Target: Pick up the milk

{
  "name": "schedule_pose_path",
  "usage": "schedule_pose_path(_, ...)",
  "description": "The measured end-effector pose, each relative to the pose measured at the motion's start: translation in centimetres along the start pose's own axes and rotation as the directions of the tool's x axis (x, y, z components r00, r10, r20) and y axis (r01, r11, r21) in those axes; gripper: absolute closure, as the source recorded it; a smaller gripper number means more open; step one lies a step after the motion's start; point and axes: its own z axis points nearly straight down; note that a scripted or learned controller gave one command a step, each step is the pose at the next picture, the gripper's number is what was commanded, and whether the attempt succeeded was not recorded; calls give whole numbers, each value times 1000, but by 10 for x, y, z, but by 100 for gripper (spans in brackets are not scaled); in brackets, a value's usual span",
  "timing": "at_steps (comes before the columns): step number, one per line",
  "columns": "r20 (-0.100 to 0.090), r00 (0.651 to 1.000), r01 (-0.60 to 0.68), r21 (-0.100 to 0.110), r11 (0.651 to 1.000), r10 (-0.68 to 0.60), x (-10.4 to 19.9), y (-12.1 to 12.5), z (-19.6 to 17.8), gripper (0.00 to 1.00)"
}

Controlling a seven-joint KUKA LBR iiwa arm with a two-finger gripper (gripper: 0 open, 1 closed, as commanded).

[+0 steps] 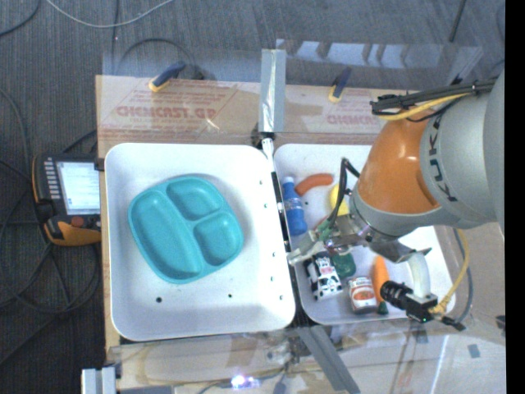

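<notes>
One milk carton (326, 280) – two bins – one teal tray (187, 228) in left.

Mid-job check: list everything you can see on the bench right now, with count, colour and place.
Bins: 2, white, side by side; left bin, right bin.
Divided plate: 1, turquoise, three compartments, middle of left bin.
Milk carton: 1, white with black patches, front of right bin, just below the gripper.
Bottle: 1, blue with white cap, left edge of right bin.
Carrot: 1, orange, right of the carton.
Small can: 1, orange and white, front of right bin.
Orange item: 1, back of right bin, kind unclear.
Handheld pendant: 1, orange and black, left of the bench.
Arm: 1, grey with orange band, over right bin.
Gripper: 1, above the carton.
</notes>
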Motion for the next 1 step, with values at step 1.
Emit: schedule_pose_path(1,3,955,-298,-2,955,298,0,4,-86,0)
